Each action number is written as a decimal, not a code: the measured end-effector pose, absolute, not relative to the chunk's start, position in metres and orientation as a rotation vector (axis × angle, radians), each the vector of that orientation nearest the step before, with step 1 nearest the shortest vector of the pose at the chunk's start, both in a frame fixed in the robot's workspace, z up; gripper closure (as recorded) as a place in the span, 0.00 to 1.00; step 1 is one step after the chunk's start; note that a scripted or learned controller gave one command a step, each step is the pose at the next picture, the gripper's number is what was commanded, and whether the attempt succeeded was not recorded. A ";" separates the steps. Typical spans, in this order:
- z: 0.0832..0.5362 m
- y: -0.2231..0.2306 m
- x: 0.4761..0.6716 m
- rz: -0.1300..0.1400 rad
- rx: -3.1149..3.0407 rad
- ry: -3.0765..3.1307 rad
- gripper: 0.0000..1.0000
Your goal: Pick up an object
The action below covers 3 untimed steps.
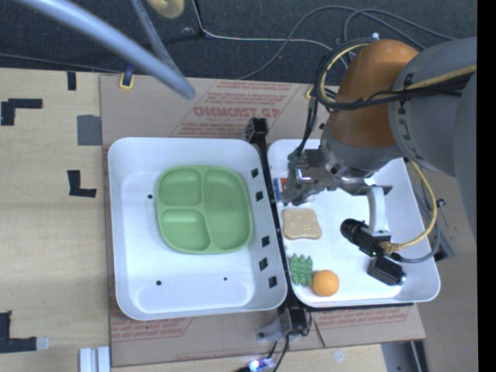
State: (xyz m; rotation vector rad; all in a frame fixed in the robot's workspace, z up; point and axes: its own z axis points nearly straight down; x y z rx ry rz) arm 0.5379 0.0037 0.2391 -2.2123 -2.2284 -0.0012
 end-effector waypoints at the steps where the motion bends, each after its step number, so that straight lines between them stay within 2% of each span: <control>1: 0.241 0.051 0.541 0.001 -2.212 -2.228 1.00; 2: 0.225 0.101 0.540 0.005 -2.213 -2.226 1.00; 3: 0.225 0.098 0.540 0.005 -2.218 -2.223 0.00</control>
